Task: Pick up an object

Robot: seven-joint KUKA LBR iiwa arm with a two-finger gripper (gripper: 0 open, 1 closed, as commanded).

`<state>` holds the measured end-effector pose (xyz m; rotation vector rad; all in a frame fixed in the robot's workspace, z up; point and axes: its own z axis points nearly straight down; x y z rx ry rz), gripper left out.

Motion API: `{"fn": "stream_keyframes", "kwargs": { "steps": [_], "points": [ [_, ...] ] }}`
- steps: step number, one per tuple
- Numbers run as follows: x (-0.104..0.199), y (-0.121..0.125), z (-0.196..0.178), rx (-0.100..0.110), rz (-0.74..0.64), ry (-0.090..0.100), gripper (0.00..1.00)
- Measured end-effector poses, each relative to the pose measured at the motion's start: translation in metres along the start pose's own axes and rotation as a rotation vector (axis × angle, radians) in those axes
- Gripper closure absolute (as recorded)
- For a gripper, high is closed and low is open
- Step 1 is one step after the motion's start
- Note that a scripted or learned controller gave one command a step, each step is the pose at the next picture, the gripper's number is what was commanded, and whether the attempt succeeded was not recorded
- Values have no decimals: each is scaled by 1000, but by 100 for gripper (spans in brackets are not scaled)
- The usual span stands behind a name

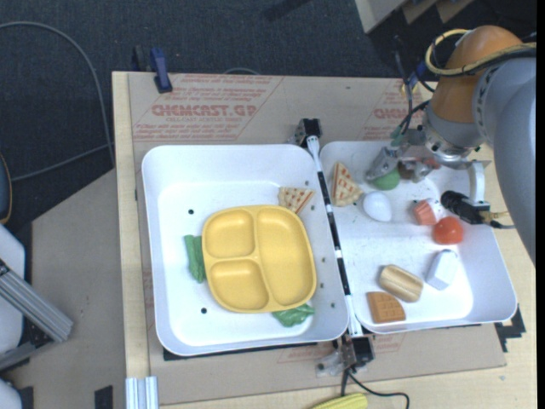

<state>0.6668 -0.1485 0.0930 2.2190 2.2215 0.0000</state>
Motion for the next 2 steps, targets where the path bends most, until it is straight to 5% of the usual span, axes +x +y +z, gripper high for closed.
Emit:
{"fn": "stream_keyframes", "kwargs": {
  "steps": [1, 2],
  "points": [
    [0, 1, -10, -3, -1, -2, 100],
    [77, -15, -93, -3, -2, 2, 100]
  ]
}}
